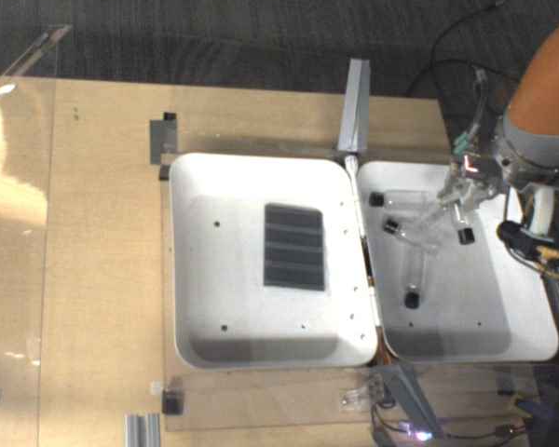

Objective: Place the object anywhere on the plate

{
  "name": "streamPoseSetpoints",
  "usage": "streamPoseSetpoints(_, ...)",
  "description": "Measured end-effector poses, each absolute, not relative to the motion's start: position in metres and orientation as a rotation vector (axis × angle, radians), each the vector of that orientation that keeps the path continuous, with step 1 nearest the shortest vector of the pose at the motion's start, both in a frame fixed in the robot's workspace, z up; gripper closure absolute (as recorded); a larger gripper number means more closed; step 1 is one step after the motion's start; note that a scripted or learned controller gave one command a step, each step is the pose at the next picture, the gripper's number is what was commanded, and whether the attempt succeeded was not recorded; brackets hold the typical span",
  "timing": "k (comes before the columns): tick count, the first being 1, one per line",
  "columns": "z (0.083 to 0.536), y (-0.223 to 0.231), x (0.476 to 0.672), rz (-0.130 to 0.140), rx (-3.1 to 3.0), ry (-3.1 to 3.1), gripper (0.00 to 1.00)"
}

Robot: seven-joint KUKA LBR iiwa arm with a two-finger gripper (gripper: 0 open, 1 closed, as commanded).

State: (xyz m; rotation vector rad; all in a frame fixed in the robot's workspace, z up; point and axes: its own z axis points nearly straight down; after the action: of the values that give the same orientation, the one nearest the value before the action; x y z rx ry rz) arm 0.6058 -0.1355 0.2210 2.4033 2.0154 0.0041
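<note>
I find no writing, label, brand, number or sign that I can read anywhere here. The dark grey ribbed rectangular plate [293, 246] in the left shallow white plastic bin [196, 250] bears only plain ridges, and the pale wooden bench [93, 250] is unmarked.

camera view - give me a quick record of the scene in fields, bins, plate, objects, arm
bench: wooden top bearing two shallow white bins side by side
left bin: holds a dark grey ribbed plate, lying flat near the middle
right bin: holds clear tube-like objects with black caps, clustered in its upper left part
arm: grey with orange band, reaching in from the right over the right bin's upper edge
gripper: above the right bin near the clear objects; grasp cannot be told
plate contents: nothing seen on it
task state: object not yet on plate
</note>
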Motion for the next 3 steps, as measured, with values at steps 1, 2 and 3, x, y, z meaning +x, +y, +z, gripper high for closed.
streamPoseSetpoints(1, 0.214, -0.042, 0.661, 0.005, 2.643, 1.695, 1.0)
streamPoseSetpoints(2, 0.184, 0.023, 0.669, 0.002, 2.723, 1.566, 1.0)
streamPoseSetpoints(3, 0.185, 0.089, 0.667, 0.004, 2.916, 1.169, 1.0)
